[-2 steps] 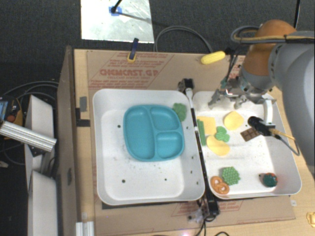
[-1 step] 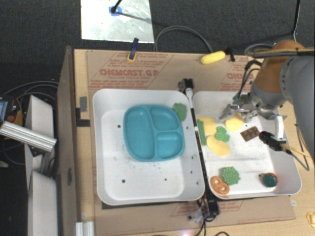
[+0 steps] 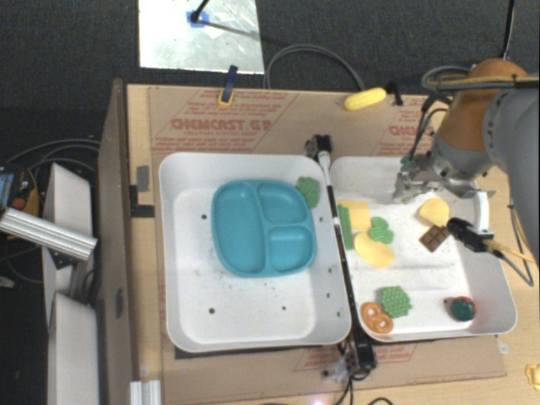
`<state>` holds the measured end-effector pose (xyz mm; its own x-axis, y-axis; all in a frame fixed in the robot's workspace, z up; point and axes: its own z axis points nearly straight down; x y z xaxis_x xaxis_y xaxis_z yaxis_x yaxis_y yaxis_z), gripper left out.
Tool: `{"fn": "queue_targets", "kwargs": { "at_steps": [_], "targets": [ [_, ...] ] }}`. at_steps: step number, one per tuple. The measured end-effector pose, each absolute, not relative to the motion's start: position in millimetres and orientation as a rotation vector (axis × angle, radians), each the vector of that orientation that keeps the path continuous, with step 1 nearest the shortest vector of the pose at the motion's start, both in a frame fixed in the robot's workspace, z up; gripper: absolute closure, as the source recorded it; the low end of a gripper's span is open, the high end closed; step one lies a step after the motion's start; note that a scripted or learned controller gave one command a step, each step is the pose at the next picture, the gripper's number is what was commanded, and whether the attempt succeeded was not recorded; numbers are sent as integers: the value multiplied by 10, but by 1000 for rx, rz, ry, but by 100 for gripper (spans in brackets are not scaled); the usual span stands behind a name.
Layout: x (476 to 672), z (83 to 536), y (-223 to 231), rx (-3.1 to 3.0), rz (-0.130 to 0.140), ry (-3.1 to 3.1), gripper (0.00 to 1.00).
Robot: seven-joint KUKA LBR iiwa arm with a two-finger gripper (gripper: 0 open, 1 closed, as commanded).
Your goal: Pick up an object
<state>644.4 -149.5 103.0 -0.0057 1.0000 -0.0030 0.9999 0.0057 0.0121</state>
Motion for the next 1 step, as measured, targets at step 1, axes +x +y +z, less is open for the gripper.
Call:
{"fn": "queue_targets", "kwargs": {
  "at_steps": [1],
  "targets": [
    [6523,1673,-2074,2216,4,2212,100]
  ]
}}
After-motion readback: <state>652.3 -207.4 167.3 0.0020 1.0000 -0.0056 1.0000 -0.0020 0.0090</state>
